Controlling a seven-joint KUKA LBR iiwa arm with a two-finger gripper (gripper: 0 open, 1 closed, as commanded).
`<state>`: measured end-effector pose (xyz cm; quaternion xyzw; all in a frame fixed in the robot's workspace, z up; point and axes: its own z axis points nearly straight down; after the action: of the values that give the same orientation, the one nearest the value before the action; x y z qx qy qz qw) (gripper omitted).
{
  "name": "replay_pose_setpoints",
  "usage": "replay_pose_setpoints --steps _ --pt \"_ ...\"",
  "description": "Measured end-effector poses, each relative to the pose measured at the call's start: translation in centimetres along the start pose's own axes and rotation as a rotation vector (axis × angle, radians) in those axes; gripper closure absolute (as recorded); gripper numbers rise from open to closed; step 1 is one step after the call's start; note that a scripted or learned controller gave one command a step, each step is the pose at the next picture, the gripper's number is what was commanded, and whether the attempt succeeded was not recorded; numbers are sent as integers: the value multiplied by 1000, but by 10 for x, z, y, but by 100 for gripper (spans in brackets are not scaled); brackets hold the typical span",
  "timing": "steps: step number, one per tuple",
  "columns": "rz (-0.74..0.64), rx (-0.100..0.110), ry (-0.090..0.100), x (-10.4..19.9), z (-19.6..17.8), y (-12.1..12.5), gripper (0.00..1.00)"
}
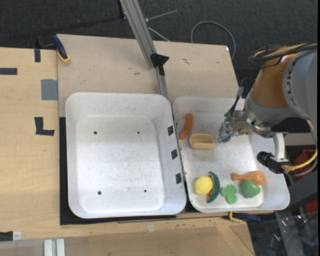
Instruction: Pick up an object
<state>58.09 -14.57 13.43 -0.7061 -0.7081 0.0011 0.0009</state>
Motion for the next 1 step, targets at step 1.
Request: replay_pose_setpoints --steps 1 --pt "1 -7 -1 0 -63 5 100"
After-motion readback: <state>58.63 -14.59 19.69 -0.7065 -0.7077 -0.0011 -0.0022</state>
